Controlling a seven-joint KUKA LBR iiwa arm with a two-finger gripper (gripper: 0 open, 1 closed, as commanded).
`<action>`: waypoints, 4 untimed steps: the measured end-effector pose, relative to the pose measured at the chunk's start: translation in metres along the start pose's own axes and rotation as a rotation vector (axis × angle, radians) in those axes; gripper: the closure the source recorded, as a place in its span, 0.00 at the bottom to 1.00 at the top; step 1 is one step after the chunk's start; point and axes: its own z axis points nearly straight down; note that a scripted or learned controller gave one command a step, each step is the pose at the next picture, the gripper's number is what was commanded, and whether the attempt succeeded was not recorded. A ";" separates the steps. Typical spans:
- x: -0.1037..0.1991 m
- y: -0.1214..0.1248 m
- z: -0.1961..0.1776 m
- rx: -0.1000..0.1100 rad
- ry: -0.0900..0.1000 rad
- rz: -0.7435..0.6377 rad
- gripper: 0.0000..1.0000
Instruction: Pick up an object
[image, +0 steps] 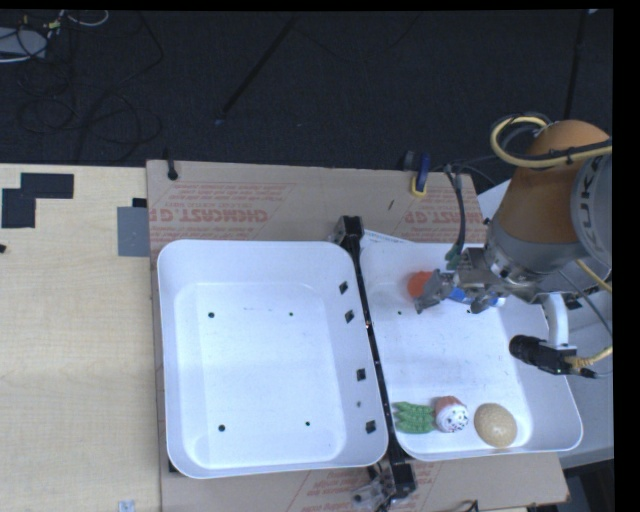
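Observation:
In the right bin (545, 400) my gripper (456, 297) hangs low over the upper middle, open, its two dark fingers spread apart. A small orange-red object (419, 283) lies just left of the left finger (432, 296), partly hidden by it; I see nothing between the fingers. Along the bin's front edge lie a green object (411, 416), a small white ball with red on top (451, 414) and a tan egg-shaped object (494, 424).
The left bin (180, 300) sits beside the right one, with a black divider rail (362, 330) between them. Both rest on a cardboard sheet (260, 195). The arm's orange band (548, 190) and a black cable fitting (540, 352) overhang the right bin's right side.

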 end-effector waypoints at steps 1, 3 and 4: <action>-0.046 0.035 0.111 -0.001 -0.002 0.002 0.00; -0.110 0.001 0.106 -0.001 0.000 0.003 0.00; -0.111 0.000 0.096 0.000 0.000 0.006 1.00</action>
